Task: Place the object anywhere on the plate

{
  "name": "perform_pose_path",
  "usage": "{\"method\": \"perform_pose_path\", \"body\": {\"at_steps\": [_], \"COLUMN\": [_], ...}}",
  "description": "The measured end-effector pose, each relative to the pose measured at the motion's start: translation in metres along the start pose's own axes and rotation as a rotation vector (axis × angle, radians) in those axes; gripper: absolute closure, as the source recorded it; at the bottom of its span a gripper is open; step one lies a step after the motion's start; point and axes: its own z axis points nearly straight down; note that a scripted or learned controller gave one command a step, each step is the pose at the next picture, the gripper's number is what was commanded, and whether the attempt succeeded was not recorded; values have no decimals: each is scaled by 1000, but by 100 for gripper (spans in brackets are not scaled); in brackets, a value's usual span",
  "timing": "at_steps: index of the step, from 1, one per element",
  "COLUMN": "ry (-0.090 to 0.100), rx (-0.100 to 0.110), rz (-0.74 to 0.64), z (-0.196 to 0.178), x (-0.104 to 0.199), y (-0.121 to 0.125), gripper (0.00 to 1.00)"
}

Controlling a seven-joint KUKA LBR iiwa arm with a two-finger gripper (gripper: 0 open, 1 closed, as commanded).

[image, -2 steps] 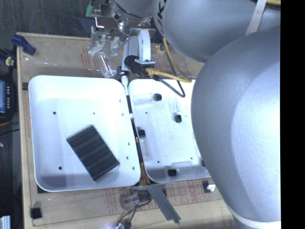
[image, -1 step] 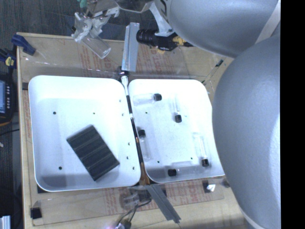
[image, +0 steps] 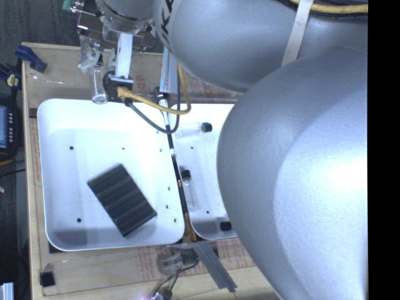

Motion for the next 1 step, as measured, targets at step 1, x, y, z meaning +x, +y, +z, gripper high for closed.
{"method": "perform_pose_path", "body": {"at_steps": [1], "ry": [1], "rx": [-2], "rz": [-98], "z": [56], "x": [-111], "y": [-108], "gripper": [100]}}
